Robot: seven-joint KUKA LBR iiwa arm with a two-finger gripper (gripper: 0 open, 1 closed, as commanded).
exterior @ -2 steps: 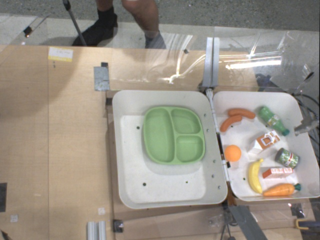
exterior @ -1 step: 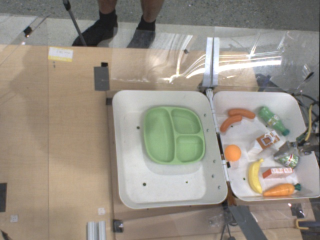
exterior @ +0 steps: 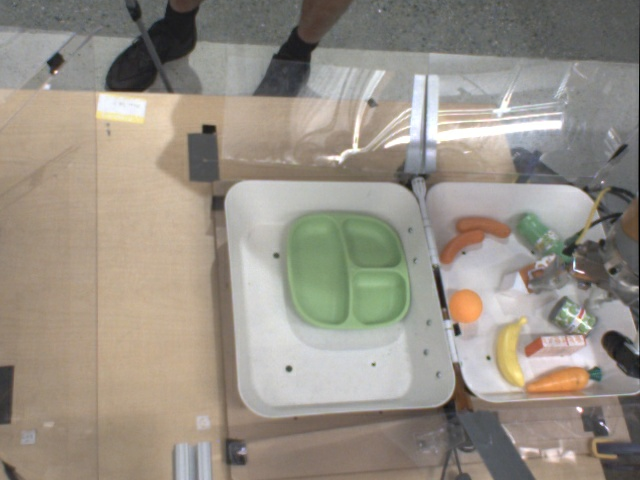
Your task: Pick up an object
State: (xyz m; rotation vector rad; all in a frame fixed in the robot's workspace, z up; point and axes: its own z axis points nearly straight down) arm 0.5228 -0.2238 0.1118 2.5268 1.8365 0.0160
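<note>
The right bin (exterior: 480, 203) holds several items. Two sausages (exterior: 484, 227) lie at its back left, and a green can (exterior: 537, 233) lies behind its middle. An orange (exterior: 465, 306) rests by the left wall, with a banana (exterior: 510, 351) and a carrot (exterior: 558, 379) along the front. A small red and white box (exterior: 556, 345) lies above the carrot, and a second green can (exterior: 573, 315) lies just behind that box. My gripper (exterior: 548, 274) is low in the right bin, between the two cans, and the arm reaches in from the right edge.
The left bin (exterior: 250, 368) holds a green divided plate (exterior: 348, 270) in its middle. A metal post (exterior: 421, 128) stands behind the seam between the bins. A person's legs stand beyond the bench at the top.
</note>
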